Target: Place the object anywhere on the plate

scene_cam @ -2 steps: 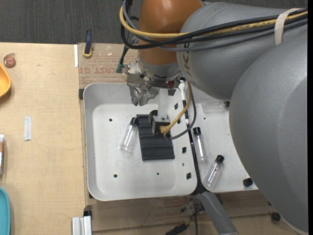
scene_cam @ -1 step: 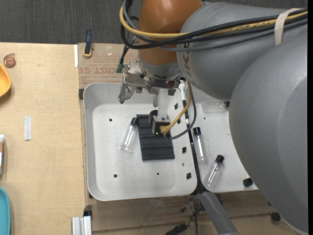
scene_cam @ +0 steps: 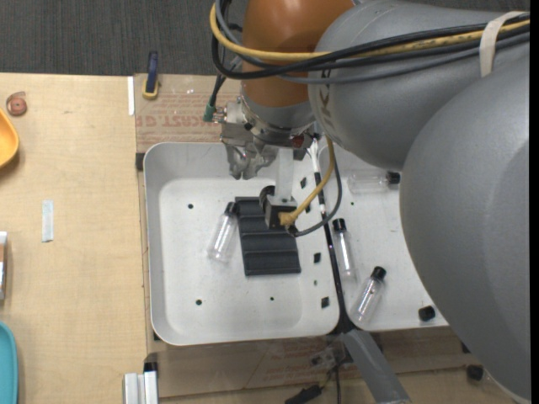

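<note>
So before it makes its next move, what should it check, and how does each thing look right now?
1. Tube within reach: ok. A clear tube lies in the left bin, beside the black ridged plate.
2. Plate has bare room: ok.
3. Gripper above the tube: not ok; it hangs near the bin's back wall.
4. Tube between the fingers: not ok.
5. Fingers open or shut: cannot tell.
6. Spare tubes: ok. Two tubes lie in the right bin.

Bright even light, soft shadows, sharp
</note>
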You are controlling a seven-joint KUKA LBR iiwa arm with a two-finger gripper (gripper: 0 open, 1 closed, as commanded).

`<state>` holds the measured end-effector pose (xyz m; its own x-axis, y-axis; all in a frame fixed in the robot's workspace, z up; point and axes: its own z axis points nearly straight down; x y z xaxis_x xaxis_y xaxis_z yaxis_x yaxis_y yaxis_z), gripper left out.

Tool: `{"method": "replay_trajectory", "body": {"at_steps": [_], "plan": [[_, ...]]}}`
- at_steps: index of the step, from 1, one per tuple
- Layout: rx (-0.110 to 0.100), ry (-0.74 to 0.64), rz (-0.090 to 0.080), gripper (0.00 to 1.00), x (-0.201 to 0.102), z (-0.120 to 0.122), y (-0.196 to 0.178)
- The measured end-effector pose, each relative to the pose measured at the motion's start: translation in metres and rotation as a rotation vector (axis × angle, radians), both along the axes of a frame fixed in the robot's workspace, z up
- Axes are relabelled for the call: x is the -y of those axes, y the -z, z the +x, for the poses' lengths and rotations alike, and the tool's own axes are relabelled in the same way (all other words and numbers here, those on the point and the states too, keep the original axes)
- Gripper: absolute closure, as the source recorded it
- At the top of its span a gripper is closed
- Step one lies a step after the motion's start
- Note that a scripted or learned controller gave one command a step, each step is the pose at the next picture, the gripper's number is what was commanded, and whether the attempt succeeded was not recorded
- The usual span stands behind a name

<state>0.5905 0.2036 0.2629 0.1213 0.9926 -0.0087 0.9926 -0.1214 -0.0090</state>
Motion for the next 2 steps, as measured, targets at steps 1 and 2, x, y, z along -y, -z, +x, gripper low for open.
{"method": "replay_trajectory", "body": {"at_steps": [1, 2], "plan": [[0.0, 0.001, 0.0, 0.0, 0.0, 0.0, 0.0], [0.007, -0.57, 0.008, 0.0, -0.016, 0.047, -0.011]]}}
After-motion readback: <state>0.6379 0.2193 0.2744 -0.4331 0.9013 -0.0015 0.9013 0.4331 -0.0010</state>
